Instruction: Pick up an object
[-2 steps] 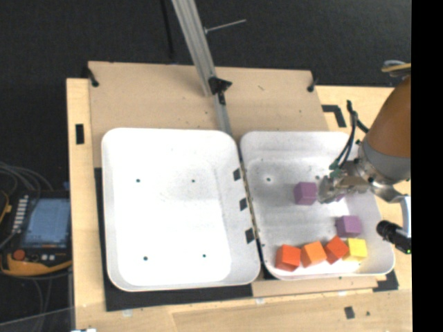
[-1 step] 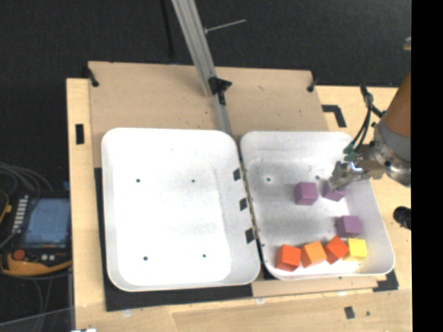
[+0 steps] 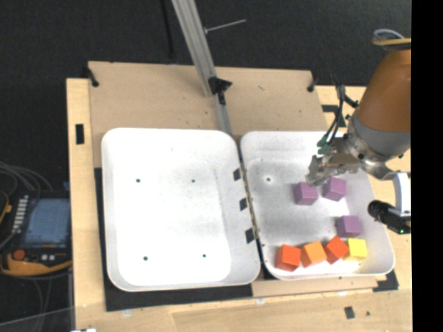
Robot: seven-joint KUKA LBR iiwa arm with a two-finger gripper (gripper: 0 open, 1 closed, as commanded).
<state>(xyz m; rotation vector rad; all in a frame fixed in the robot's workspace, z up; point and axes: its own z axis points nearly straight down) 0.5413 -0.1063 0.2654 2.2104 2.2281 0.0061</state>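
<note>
- Orange and yellow show first along the near wall of the right bin point(image 3: 277, 144): a red-orange block point(image 3: 288, 256) nearest that bin's near-left corner, then a paler orange block point(image 3: 313, 252), another red-orange block point(image 3: 336, 248), and a yellow block point(image 3: 357, 247) towards the near-right corner. The four lie in a close row, each touching or just beside the next.
- Just behind the yellow block, a little farther into the right bin, lies a purple block point(image 3: 349, 225), apart from the row.
- Farther back, near the middle of the right bin, two more purple blocks sit side by side: the left purple block point(image 3: 305, 193) and the right purple block point(image 3: 334, 188), with a narrow gap between them.
- Over these two hangs the gripper point(image 3: 324, 170), its tip just above and between the pair. No block is visibly between its fingers, and whether they are spread or closed cannot be made out.
- Behind the gripper rises the grey arm with its orange band point(image 3: 387, 88), coming in over the far-right side of the right bin.
- Left of the right bin, sharing its inner edge, sits the left bin point(image 3: 111, 185).
- Beyond both bins a slanted metal pole point(image 3: 201, 47) runs up from the bench.
</note>
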